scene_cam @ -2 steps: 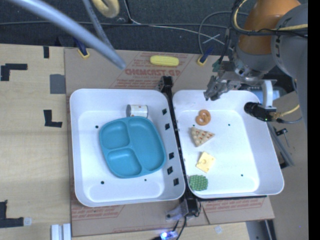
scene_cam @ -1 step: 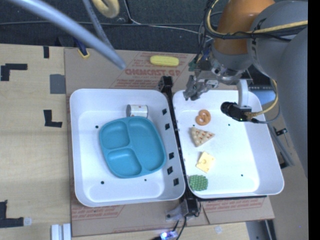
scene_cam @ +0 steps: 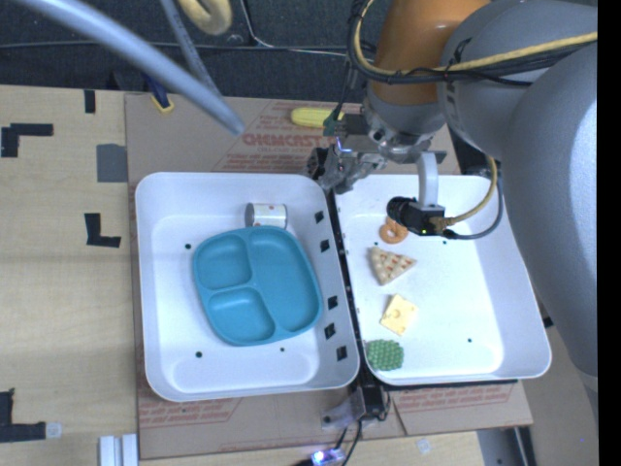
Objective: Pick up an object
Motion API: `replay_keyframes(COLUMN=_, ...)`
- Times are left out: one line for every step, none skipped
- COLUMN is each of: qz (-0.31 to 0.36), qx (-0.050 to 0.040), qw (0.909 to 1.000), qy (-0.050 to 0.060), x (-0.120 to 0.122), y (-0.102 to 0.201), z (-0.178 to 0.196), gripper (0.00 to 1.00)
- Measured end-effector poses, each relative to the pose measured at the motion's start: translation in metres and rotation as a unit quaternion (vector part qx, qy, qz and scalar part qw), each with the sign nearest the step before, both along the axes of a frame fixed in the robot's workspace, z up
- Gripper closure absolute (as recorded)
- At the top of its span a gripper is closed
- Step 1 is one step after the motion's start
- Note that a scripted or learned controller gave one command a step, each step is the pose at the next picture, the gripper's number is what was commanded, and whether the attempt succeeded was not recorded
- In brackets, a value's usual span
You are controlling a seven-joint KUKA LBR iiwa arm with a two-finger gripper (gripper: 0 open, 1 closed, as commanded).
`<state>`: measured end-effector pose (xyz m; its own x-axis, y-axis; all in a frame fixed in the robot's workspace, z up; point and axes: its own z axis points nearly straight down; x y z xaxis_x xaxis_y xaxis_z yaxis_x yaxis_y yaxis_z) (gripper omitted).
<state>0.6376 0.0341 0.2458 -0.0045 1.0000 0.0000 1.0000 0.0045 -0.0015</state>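
In the right bin [scene_cam: 505,348] lie a small brown pretzel [scene_cam: 392,230], a tan triangular cracker [scene_cam: 390,264], a yellow cheese-like square [scene_cam: 399,314] and a green bumpy piece [scene_cam: 385,354]. The left bin [scene_cam: 165,357] holds a blue divided plate [scene_cam: 257,284], with a small silver cylinder [scene_cam: 266,215] at the plate's far edge. My gripper [scene_cam: 337,170] hangs over the far end of the wall between the two bins. It is above and to the left of the pretzel and touches none of the objects. I see nothing held in it.
The grey arm with its orange band [scene_cam: 427,27] covers the right bin's far right side. A black cable fitting [scene_cam: 413,213] hangs right by the pretzel. A yellow object [scene_cam: 312,117] lies on the cardboard behind the bins. A grey pole [scene_cam: 126,37] crosses the upper left.
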Motion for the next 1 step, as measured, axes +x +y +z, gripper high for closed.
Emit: replay_keyframes(qz=0.0, qx=-0.0005, qw=1.0, qy=0.001, x=-0.0018, y=0.0565, z=-0.0184, gripper=1.0)
